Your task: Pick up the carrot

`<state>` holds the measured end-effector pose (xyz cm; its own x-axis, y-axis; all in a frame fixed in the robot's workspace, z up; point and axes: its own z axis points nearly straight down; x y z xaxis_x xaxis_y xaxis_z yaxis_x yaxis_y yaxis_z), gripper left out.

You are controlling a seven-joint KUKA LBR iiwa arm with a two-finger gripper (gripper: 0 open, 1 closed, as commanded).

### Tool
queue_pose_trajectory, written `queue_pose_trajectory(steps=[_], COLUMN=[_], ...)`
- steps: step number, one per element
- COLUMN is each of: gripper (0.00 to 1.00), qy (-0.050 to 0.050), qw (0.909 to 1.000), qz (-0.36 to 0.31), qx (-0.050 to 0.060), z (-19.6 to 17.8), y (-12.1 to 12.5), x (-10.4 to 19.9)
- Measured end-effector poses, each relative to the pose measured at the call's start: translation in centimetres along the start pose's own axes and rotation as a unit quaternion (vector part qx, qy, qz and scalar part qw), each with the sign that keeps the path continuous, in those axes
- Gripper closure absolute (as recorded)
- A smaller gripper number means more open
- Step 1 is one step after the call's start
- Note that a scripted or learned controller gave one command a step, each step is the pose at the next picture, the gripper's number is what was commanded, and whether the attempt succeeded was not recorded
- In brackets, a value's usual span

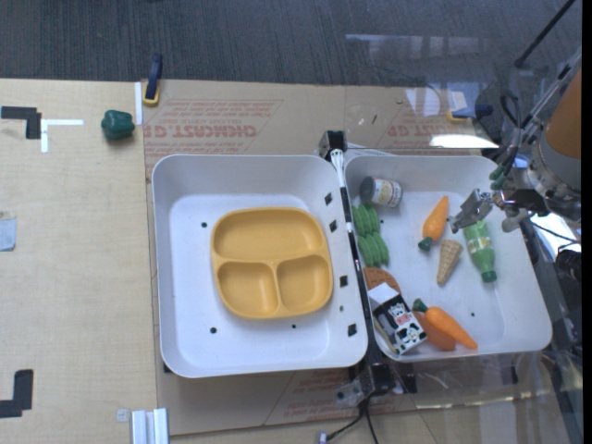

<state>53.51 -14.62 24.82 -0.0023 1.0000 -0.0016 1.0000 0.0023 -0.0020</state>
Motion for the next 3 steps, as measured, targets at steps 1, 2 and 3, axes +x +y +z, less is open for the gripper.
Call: queue_pose_trajectory(steps=[1, 2, 3], gripper=[0.0, 0.0, 0.0], qy=[0.0, 0.001, 0.002], qw=[0.9994, 0.978, 0.9516], qz=[0.036, 0.208, 0.307], qx=[0.001, -0.014, -0.021], z=[11.2, 14.1, 13.9], y=[5.9, 8.3, 7.7], x=[-1.7, -4.9, -4.7])
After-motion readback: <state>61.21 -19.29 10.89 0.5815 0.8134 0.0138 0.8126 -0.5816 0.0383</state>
